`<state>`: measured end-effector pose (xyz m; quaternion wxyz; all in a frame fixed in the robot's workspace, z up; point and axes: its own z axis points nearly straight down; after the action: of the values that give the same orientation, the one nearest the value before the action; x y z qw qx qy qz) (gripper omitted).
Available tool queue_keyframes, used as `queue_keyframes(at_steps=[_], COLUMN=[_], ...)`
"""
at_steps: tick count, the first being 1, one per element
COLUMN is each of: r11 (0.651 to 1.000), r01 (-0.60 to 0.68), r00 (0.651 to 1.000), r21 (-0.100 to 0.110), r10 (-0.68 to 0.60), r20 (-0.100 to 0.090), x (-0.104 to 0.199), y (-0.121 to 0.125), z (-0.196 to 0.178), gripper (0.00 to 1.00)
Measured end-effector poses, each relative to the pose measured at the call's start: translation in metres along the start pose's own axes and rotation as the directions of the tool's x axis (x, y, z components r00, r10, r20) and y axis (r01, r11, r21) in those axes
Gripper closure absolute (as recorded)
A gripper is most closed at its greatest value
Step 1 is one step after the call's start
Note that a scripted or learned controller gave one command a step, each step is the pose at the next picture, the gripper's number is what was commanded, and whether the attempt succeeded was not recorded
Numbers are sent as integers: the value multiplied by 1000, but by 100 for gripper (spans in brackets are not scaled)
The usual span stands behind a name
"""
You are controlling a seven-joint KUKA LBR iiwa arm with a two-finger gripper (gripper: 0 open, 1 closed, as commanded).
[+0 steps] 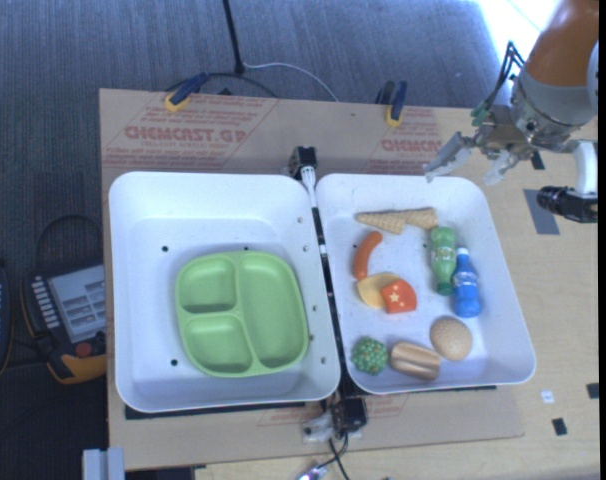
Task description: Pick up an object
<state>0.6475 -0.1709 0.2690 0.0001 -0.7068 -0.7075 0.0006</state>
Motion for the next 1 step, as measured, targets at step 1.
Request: queue_keyframes(at_steps=[1], r11=[999], r01=[41], r00=[999], r21=[3], r10=[-41], r20=[-1], x=[-28], y=[-30], z=[136], gripper=[0])
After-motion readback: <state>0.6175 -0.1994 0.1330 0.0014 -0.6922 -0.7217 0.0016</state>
